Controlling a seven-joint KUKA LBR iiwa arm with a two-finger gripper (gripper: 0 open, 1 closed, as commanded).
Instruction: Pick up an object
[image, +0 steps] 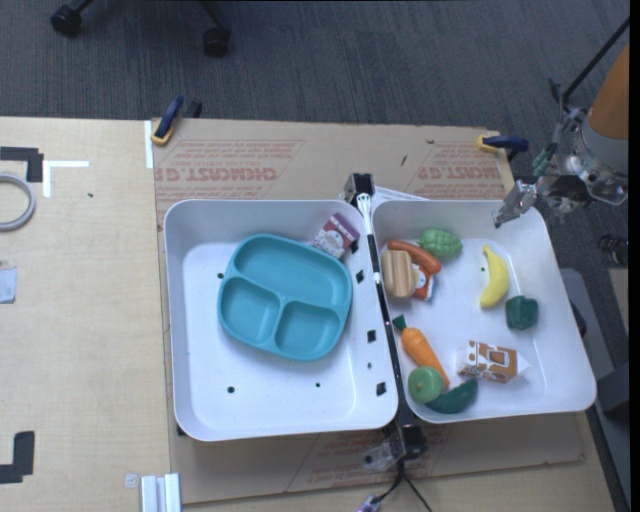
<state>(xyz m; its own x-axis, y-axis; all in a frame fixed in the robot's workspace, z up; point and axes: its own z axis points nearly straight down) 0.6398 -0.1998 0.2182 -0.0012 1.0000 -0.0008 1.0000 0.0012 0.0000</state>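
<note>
We see the jaws at the top right corner of the right bin, just above its rim, and we cannot tell if they are open or closed; nothing is visible between them. In this bin lie a banana, a dark green pepper, a small carton, a carrot, a green apple, a hot dog and a leafy green piece. The left bin holds a teal divided plate and a small packet near its top right corner. Both bins stand on the table.
</note>
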